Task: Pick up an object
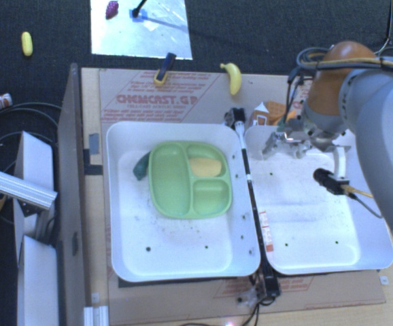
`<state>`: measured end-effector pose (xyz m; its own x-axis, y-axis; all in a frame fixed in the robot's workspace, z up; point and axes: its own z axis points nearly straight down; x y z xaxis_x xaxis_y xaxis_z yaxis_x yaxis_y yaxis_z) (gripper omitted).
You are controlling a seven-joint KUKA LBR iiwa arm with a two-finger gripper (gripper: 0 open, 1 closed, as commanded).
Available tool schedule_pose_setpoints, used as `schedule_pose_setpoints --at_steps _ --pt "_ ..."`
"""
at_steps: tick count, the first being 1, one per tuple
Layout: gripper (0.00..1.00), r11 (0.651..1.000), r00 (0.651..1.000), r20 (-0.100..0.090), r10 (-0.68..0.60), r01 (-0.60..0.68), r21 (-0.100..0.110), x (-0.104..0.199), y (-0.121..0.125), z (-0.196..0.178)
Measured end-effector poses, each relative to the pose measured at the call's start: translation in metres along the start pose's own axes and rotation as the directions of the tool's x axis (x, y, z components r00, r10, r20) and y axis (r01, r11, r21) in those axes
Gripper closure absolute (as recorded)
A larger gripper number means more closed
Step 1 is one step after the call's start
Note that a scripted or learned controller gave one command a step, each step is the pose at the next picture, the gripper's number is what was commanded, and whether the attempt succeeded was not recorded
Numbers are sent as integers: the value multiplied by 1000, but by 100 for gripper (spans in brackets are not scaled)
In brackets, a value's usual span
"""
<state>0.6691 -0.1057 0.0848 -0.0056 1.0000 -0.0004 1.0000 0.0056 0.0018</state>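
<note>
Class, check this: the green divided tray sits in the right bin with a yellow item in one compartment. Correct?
Not quite. The camera view shows the green divided tray in the left bin, not the right; the yellow item does lie in one compartment.

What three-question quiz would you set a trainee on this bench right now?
1. True or false: the green plastic divided tray lies in the left white bin.
2. Which tray compartment holds the pale yellow block? A) the large left one B) the upper right one C) the lower right one
3. Fill in: the dark green object lies against the tray's ____ edge.

Key
1. True.
2. B.
3. Left. The two-finger gripper is over the right white bin, near its far left corner, away from the tray.
</note>
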Motion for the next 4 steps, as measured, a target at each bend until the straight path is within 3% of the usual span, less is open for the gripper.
schedule_pose_setpoints --at_steps 4 --pt "0 1000 1000 1 1 -1 0 7 0 0"
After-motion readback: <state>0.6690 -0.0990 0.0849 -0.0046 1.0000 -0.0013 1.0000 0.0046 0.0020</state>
